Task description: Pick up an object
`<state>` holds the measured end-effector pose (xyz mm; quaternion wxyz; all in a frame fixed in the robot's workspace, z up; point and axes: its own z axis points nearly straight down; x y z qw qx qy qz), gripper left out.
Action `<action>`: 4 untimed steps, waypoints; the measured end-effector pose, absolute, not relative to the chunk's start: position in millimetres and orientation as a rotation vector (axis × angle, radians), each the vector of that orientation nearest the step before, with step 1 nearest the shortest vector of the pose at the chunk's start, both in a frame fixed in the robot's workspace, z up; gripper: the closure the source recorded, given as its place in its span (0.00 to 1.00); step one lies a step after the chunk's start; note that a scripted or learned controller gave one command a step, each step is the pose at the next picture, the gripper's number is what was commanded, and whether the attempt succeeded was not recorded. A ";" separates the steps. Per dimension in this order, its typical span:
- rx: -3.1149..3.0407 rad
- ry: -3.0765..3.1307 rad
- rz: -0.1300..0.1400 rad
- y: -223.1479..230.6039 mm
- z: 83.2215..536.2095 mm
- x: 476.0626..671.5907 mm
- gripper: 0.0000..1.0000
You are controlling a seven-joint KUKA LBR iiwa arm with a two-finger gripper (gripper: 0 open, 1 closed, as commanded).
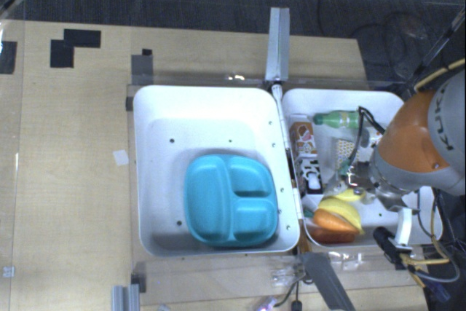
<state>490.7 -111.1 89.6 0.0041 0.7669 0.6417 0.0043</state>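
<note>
The right bin [378,100] holds a green bottle [336,119] lying along its far side, a brown packet [303,136] and a dark box [312,175] near its left wall, and a yellow banana [341,210] over an orange-red fruit [333,226] at the front. The arm's orange band [409,138] and grey wrist hang over the bin's right half. My gripper [357,177] reaches down just above the banana, with its fingers lost among cables and clutter.
The left bin [160,120] holds a blue divided plate [231,199] at its front right. A metal post [277,47] stands behind the divider between the bins. Cables run along the right side of the bench.
</note>
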 end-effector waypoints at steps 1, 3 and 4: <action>2.089 2.317 0.012 -104.7 92.2 493.9 0.00; 2.087 2.325 0.019 -101.6 102.2 495.4 0.00; 2.583 1.780 0.015 -129.8 89.3 517.7 0.00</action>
